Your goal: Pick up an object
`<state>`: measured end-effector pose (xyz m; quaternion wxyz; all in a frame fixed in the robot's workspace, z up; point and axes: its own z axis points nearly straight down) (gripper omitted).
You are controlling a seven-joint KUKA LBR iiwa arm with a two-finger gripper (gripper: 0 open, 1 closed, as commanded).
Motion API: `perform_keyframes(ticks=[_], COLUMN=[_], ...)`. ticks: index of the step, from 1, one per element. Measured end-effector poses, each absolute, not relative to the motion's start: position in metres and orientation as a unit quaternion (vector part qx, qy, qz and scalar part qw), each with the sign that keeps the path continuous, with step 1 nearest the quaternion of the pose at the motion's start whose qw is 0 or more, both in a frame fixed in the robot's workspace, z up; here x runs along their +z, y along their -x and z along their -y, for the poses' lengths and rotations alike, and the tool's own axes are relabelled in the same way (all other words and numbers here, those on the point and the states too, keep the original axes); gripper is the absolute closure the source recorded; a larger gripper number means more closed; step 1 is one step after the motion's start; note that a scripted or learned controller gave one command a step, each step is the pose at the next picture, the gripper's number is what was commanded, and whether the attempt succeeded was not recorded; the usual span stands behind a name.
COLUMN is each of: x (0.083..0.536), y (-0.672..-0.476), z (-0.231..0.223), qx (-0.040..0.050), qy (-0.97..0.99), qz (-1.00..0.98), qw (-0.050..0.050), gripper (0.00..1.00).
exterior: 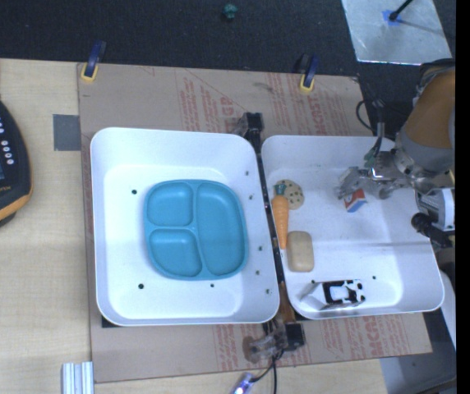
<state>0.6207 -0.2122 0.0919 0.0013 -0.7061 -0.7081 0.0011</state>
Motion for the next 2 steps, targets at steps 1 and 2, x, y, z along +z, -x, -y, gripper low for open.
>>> perform_keyframes(ticks=[1,2], x=[0.092,0.228], y=[-0.651,-0.633], z=[0.180,0.207], qx=[0.0007,0.0003], qy=[0.706,0.706], qz=[0.708,0.708], qw=[0.001,0.000], gripper=[0.00,0.00])
